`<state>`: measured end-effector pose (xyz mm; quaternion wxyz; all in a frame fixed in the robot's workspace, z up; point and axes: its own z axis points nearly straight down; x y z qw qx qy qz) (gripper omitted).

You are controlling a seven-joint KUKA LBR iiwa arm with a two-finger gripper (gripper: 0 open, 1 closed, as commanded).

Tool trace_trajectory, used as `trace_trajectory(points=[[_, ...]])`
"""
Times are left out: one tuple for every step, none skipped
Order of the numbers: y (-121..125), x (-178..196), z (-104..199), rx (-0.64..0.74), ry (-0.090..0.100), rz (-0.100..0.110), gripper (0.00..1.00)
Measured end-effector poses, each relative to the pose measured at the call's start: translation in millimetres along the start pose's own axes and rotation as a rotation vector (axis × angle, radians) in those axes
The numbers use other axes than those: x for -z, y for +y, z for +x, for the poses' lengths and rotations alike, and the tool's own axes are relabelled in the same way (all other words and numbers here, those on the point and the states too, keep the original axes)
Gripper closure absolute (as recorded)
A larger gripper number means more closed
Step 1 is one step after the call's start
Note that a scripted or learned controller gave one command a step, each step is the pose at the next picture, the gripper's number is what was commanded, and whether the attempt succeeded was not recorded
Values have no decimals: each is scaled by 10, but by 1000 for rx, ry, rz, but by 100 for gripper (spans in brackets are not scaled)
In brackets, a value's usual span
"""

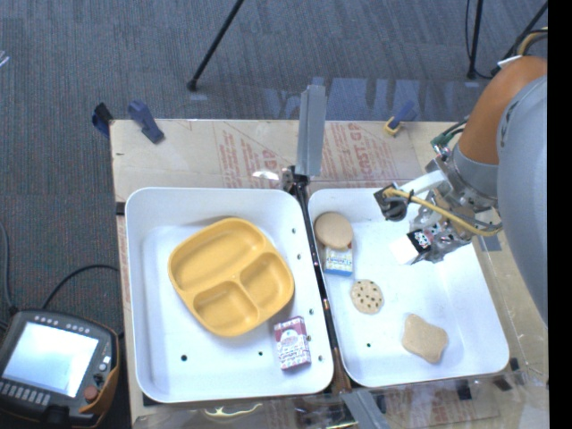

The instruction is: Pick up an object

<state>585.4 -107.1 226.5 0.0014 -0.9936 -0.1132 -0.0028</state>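
Two white bins sit side by side on the surface [223, 150]. The left bin [147, 231] has a yellow divided tray [231, 275], tilted diagonally, and a small red box [291, 342] lying flat near the bin's lower right corner, just below the tray. The right bin [474, 315] has four items along its left and lower half: a round tan cookie-like piece [333, 231] at top left, a small blue-and-white packet [338, 260] touching it just below, a chocolate-chip cookie [366, 296] below that, and a tan toast-shaped piece [424, 338] toward the lower right, apart from the rest. The arm [514, 141] comes in from the right, with the end effector [420, 235] over the upper middle of the right bin, well right of the tan round piece and packet. Can't tell whether it's open or closed; its tip is cluttered with cabling and a white block. Nothing visible held by it. A teach pendant [54, 360] lies at lower left, off the surface.
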Motion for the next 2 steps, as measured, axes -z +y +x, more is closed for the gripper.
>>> trace_trajectory(points=[[-1028,-438,-398,60,-18,5,100],[-908,-420,-930,354,-15,5,100]])
